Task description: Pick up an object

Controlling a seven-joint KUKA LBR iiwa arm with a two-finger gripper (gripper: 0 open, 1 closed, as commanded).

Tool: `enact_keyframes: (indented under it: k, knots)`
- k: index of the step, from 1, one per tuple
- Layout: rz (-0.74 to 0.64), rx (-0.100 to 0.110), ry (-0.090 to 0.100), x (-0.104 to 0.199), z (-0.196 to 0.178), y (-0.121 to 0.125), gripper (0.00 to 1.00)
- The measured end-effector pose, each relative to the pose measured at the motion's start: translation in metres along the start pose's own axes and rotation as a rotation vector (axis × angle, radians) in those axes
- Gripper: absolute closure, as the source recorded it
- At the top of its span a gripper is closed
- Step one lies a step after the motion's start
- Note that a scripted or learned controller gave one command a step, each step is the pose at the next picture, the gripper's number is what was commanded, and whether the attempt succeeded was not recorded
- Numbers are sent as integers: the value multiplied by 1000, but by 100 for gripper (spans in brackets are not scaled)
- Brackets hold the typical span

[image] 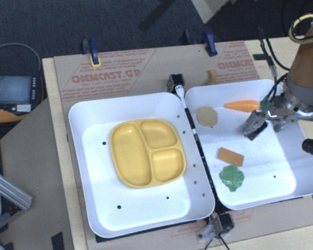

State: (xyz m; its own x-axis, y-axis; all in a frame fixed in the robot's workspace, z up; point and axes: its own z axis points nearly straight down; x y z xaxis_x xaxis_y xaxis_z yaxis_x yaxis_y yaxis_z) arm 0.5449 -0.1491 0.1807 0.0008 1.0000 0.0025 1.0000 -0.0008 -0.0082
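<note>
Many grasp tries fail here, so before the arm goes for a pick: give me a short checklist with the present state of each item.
1. Targets lie in the right bin: carrot, round beige piece, brown block, broccoli: ok.
2. Tool over the right bin: ok.
3. Nearest target is the carrot, just beside the tool: ok.
4. Targets lie apart, none stacked: ok.
5. Nothing between the tool's tips: cannot tell.
6. Yellow divided plate sits in the left bin, out of the way: ok.
</note>
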Motion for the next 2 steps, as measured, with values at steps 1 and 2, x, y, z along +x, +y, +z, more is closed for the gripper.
enact_keyframes:
  k: [1, 2]
  knots:
    - [-1, -2, 0, 4, 44, 3, 0]
    - [0, -2, 0, 5, 98, 2, 0]
